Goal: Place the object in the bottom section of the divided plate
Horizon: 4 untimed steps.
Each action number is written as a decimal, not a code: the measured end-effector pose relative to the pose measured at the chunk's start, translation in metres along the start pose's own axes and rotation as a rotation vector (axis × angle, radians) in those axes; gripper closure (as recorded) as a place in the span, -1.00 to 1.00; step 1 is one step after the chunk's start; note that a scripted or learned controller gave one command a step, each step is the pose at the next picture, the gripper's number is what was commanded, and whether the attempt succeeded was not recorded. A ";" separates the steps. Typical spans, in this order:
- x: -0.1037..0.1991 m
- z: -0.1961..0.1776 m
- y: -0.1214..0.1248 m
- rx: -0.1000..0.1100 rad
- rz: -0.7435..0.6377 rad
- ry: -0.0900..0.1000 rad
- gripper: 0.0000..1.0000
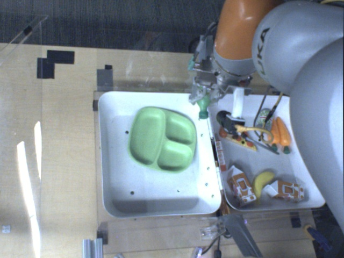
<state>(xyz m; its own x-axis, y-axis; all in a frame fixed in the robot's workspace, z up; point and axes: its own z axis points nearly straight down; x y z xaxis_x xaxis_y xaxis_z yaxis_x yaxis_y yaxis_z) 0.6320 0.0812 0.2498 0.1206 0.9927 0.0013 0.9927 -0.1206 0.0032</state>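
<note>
camera view: my pincer [203, 102] hangs over the far right corner of the left bin [115, 198], fingers pinched on a small green object [203, 113] at their tips. the green divided plate [162, 139] lies in that bin, just left of and nearer than the object, all sections bare. the right bin [317, 200] holds a banana [262, 181], a carrot [281, 131] and wrapped packets [241, 187].

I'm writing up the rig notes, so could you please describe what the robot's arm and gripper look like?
The arm has bulky, rounded light-grey segments with dark lettering on the casing, and a glossy orange band above the wrist. The gripper is a small grey metal assembly with greenish touches.
</note>
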 end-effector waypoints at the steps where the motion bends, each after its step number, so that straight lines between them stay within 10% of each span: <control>1: 0.058 0.001 -0.039 0.001 -0.094 0.001 1.00; 2: 0.058 0.001 -0.039 0.001 -0.092 0.001 -1.00; 3: 0.061 0.054 0.030 -0.003 -0.328 0.001 -1.00; 4: 0.049 -0.023 0.032 -0.003 -0.049 0.001 -1.00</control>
<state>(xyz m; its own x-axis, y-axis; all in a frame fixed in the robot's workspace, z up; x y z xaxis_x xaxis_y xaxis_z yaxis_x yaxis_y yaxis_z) 0.6694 0.1259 0.2732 0.0720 0.9974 0.0020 0.9974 -0.0721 0.0060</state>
